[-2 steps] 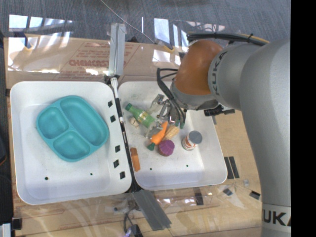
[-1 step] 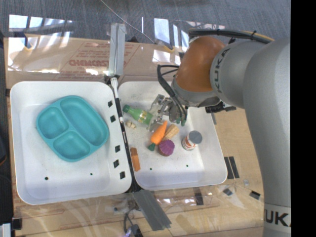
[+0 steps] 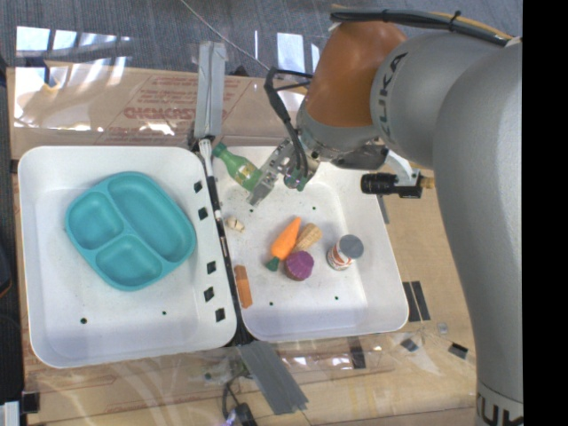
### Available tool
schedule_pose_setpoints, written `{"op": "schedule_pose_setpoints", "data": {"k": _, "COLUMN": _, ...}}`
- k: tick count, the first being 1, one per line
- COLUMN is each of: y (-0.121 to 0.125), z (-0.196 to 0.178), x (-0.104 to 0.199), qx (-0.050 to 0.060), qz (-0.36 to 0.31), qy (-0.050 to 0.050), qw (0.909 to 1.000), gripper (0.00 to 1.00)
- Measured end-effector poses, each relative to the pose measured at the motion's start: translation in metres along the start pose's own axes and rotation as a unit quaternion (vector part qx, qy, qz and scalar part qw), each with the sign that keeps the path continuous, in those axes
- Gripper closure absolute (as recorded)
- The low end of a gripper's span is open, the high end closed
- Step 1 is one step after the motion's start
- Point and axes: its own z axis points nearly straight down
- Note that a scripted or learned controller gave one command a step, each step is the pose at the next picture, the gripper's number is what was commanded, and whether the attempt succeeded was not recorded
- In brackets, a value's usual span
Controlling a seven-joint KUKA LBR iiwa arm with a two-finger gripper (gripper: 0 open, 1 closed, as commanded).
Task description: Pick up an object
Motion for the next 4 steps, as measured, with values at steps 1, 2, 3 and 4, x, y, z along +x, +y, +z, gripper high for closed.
{"op": "schedule_pose_setpoints", "data": {"k": 1, "y": -0.055, "z": 0.004, "x": 0.042, "qx": 0.004, "qz": 0.193, "qy": 0.004, "qw": 0.9812, "gripper": 1.00}}
{"op": "schedule_pose_setpoints", "data": {"k": 2, "y": -0.138, "z": -0.007, "x": 0.080, "qx": 0.003, "qz": 0.126, "qy": 0.003, "qw": 0.9921, "gripper": 1.00}}
{"op": "schedule_pose_setpoints", "data": {"k": 3, "y": -0.176, "z": 0.012, "x": 0.053, "qx": 0.003, "qz": 0.221, "qy": 0.002, "qw": 0.9753, "gripper": 1.00}}
{"op": "schedule_pose_setpoints", "data": {"k": 4, "y": -0.101, "z": 0.003, "x": 0.106, "qx": 0.003, "qz": 0.261, "qy": 0.005, "qw": 0.9653, "gripper": 1.00}}
